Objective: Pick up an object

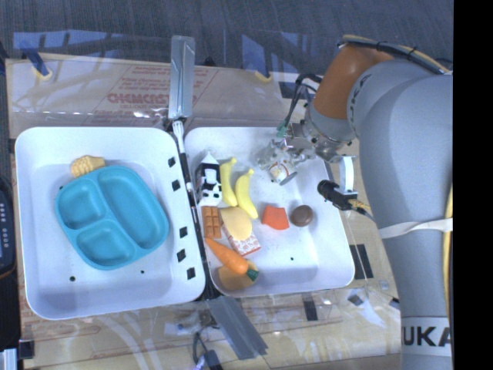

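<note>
End effector (282, 160), finger state unclear, just right of bananas (239, 187) in right bin (331, 260)

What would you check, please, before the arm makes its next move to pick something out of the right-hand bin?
1. Gripper is over the right bin, near its back wall: ok.
2. Fingers free of any object: cannot tell, the wrist hardware is too cluttered to read.
3. A target lies apart from its neighbours: ok, the brown round piece and the orange wedge sit in open floor.
4. The bananas, carrot and other pieces along the left wall are crowded and touching: not ok for a clean grasp.
5. Left bin items, the blue tray and the corn, lie out of the arm's way: ok.
</note>
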You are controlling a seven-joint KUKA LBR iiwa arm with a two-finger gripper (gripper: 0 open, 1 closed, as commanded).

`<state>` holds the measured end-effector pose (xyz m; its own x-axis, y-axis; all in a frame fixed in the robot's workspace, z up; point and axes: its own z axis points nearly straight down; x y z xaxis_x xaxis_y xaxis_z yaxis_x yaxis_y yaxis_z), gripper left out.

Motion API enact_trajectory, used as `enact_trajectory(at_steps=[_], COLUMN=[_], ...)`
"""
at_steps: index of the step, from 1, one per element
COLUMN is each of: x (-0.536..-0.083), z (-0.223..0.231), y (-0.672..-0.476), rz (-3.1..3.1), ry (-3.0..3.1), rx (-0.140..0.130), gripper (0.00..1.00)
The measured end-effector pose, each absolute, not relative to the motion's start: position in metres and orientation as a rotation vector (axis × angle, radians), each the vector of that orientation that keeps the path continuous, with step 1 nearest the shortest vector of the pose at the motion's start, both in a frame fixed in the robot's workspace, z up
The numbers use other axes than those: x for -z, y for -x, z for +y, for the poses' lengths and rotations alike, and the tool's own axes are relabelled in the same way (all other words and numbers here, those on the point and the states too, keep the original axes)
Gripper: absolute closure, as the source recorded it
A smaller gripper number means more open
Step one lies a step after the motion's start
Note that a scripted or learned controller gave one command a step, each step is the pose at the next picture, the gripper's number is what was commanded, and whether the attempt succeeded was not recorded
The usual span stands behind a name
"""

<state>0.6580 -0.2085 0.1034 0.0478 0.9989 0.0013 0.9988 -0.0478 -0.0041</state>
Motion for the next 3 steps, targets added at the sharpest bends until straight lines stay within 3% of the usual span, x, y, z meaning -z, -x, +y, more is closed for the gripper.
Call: enact_trajectory(at_steps=[1, 2, 3], x=[-0.147, -0.225, -0.169], z=[-0.148, -0.138, -0.116], y=[-0.658, -0.658, -0.647], rz=[-2.289, -2.361, -2.386], ry=[2.151, 2.081, 2.034], rx=[0.002, 0.006, -0.007], gripper=[1.00, 1.00, 1.00])
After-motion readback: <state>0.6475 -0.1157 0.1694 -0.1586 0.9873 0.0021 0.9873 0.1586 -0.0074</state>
